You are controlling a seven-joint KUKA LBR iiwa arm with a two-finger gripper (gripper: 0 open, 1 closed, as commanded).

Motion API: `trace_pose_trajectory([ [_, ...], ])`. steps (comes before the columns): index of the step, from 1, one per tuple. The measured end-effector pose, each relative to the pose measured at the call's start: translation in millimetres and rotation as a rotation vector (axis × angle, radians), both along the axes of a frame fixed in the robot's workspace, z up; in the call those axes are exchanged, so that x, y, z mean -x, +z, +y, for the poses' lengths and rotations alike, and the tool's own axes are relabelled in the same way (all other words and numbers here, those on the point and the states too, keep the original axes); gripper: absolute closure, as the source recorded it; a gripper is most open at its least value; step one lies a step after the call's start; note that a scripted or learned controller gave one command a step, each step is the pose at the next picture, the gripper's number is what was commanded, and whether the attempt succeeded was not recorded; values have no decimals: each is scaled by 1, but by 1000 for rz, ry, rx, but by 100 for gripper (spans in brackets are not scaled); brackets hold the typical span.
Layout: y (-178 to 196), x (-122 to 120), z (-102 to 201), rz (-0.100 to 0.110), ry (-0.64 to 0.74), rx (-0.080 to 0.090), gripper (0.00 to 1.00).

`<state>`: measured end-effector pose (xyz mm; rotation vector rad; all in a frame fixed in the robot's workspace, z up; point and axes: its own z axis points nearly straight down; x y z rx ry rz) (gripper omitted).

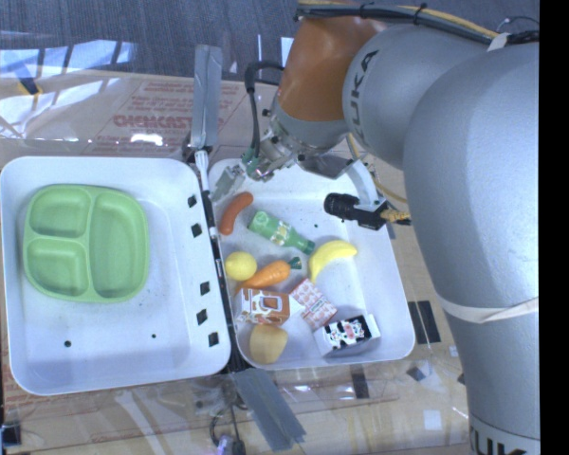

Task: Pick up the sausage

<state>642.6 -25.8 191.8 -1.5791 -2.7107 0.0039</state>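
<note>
Camera view | hand [257, 164] above sausage [234, 212], R bin [398, 292] | grip state: can't tell

You are looking at a robotics lab test cell, not a home or kitchen. A large grey industrial arm [455, 159] with an orange band reaches over a desk [123, 112] covered in taped-down clear plastic sheeting. Two shallow white bins [104, 358] sit clamped side by side; the right bin [389, 282] carries toy food and small cartons, the left a green divided plate [85, 243]. Cables [398, 12] run along the arm.
</note>
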Motion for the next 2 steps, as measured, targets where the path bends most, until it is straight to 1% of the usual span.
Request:
trace_pose_trajectory([
  [1, 1, -6, -13, -7, -110, 1, 0],
  [2, -55, 5, -73, -3, -40, 1, 0],
])
